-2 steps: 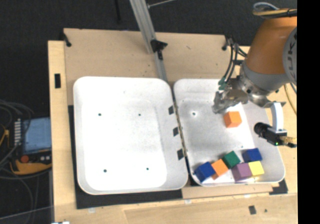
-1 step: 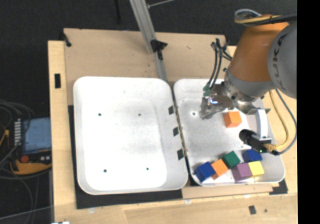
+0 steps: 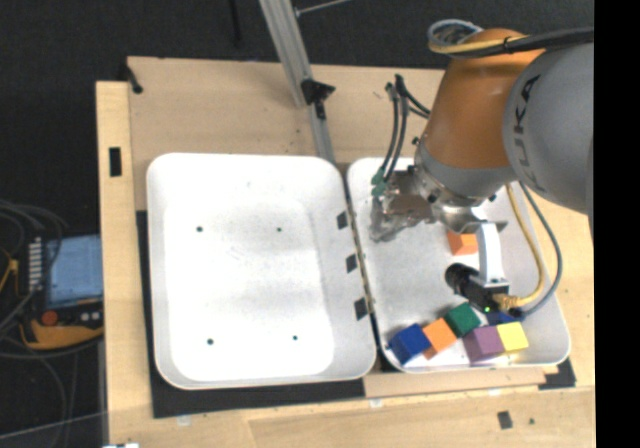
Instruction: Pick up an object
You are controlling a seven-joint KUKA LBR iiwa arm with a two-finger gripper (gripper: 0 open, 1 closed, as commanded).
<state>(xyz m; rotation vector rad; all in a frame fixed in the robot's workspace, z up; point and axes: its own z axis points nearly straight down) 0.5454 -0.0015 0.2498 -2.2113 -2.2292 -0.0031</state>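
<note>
At six o'clock in the right bin (image 3: 385,266), nearest the camera, a row of blocks is lying against the near wall: a blue block (image 3: 409,342), an orange block (image 3: 440,335), a green block (image 3: 463,320), a purple block (image 3: 485,342) and a yellow block (image 3: 513,336), all touching or just beside one another. Any of these could be the object to pick. A second orange block (image 3: 461,243) is sitting apart, toward three o'clock of the bin's bare middle.

Farther back, the pincer (image 3: 388,219) is hanging over the bin's far left part, at about eleven o'clock from the blocks, and I cannot tell how it is set. Nothing is showing in its grip.

For a clean pick, the lone orange block looks the better target, since the row is leaving little room to straddle one piece. The bin's near wall is crowding the row, while the bin's middle is offering open floor for descending. At nine o'clock, the left bin (image 3: 250,266) is lying on the surface (image 3: 200,106).
</note>
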